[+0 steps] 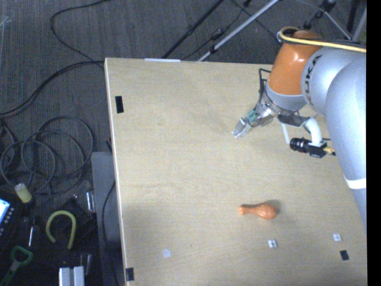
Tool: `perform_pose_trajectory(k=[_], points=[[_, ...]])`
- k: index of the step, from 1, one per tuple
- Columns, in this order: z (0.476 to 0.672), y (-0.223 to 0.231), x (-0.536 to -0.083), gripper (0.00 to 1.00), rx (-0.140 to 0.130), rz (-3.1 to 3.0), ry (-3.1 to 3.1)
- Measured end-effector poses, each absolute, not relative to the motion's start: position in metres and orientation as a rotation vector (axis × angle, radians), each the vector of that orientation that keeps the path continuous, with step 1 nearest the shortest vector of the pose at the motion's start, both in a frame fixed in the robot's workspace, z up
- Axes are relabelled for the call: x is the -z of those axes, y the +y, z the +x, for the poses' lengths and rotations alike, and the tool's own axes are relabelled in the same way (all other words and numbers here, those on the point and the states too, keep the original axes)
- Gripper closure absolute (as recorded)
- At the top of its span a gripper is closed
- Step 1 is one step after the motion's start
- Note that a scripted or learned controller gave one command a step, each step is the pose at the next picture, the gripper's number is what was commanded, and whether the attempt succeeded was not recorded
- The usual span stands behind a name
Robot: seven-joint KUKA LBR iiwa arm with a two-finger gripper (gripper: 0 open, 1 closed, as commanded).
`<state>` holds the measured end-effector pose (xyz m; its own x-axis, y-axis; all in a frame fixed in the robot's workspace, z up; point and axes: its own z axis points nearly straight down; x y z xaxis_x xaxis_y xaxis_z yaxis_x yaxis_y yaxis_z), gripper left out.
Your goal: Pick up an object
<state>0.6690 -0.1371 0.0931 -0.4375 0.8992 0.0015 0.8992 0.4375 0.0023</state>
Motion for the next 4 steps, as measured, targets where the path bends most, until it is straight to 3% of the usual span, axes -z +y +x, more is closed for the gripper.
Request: perform_pose_trajectory(k=[1, 2, 3, 4], points=[[0.669, -0.132, -0.162, 1.00, -0.001, -1.976, -2.443], [0.629, -0.186, -0.130, 1.00, -0.002, -1.709, -2.635], [0.669, -0.144, -0.181, 1.00, 0.001, -1.953, -2.461], [0.655, -0.223, -0.163, 1.00, -0.004, -1.807, -2.572]])
